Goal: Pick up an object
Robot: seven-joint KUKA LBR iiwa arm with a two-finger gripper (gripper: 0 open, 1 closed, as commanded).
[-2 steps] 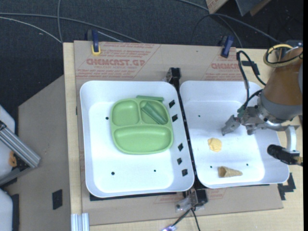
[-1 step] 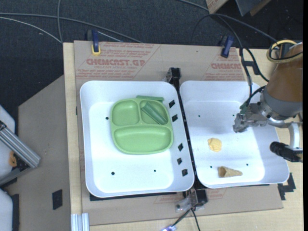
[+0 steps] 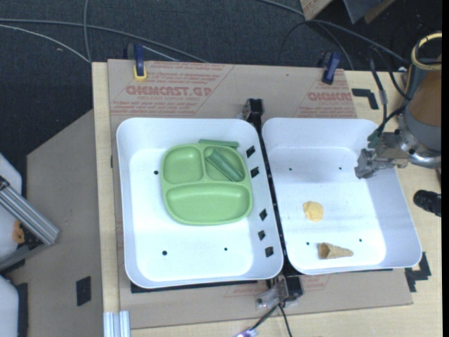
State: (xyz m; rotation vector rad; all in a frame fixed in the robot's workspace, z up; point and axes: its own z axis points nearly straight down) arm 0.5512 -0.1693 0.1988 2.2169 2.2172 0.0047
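Observation:
The right white bin (image 3: 393, 209) holds a small round yellow piece (image 3: 313, 211) near its middle and a tan wedge-shaped piece (image 3: 334, 250) close to its front wall. In the left white bin (image 3: 140, 209) lies a green divided plate (image 3: 207, 186) with a darker green strip (image 3: 224, 163) resting across its upper right compartment. My gripper (image 3: 367, 166) hangs at the right bin's far right corner, well apart from the yellow piece and the wedge. Nothing shows between its fingers.
The arm's grey and orange wrist (image 3: 424, 111) comes in over the right bin's right rim. A black divider with clips (image 3: 261, 188) runs between the bins. Blue clamps (image 3: 139, 60) (image 3: 330, 67) hold the cardboard sheet at the back. Cables lie across the dark floor behind the bench.

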